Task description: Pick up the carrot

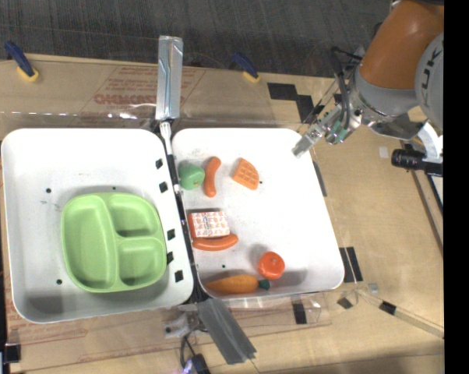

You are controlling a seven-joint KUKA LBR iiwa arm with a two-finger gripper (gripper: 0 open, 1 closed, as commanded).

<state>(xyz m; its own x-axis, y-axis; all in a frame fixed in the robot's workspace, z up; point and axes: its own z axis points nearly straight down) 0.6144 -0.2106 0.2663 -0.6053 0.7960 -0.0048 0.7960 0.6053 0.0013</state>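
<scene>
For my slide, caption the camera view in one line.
Gripper poised over the right bin's far corner, carrot lying untouched against its near wall.

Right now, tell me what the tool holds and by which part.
Nothing is held. The tool hangs over the right bin's upper right rim, apart from the carrot at the bottom edge.

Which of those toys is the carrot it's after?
Look in the right-hand white bin, along its near edge. The carrot lies flat there, long and orange with a green tip, beside the round tomato; the sausages are redder and lack green.
</scene>
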